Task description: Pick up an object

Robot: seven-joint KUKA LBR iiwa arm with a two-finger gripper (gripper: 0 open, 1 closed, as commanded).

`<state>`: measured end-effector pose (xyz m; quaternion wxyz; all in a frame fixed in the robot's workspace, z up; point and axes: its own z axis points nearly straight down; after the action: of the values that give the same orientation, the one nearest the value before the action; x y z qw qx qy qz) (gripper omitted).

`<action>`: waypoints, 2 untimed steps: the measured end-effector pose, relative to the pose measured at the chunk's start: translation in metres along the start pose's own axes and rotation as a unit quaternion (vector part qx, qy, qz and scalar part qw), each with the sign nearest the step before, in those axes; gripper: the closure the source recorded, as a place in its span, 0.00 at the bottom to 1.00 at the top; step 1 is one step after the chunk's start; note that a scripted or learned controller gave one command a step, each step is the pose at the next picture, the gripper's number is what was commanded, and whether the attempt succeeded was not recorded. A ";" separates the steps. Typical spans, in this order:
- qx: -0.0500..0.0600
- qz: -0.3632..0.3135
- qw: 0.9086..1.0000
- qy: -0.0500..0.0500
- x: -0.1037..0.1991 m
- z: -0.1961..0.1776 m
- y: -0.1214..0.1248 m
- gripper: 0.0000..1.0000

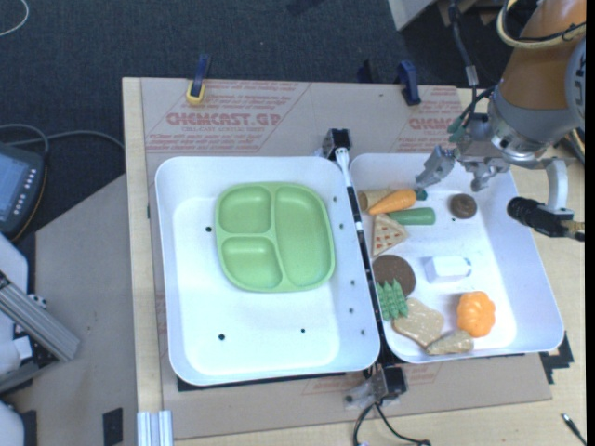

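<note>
Glossy white plastic bins [186, 342] (matt green plastic plate [275, 236] inside).

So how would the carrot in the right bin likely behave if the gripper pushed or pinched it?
The carrot looks like a tapered plastic toy, so probably stiff and light. Its rounded shape could let it roll or pivot when nudged. It lies against the green piece, which may shift with it. The gripper hangs just above.

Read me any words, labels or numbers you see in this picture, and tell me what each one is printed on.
"CHEMCAST GP" in red, on the brown protective sheet covering the board under the bins, above the left bin.
A second red print of the same kind above the right bin, partly hidden; only "CHEM" can be guessed.
Smaller red lines beside both prints: too blurred to read.
</note>
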<state>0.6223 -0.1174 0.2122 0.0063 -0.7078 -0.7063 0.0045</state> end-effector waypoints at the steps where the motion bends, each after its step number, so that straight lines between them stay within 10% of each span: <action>1: -0.007 -0.001 1.000 -0.001 0.000 -0.008 0.003 0.00; 2: -0.005 -0.002 1.000 -0.001 0.006 0.037 0.006 0.00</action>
<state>0.6279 -0.1111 0.1753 0.0026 -0.7068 -0.7074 0.0016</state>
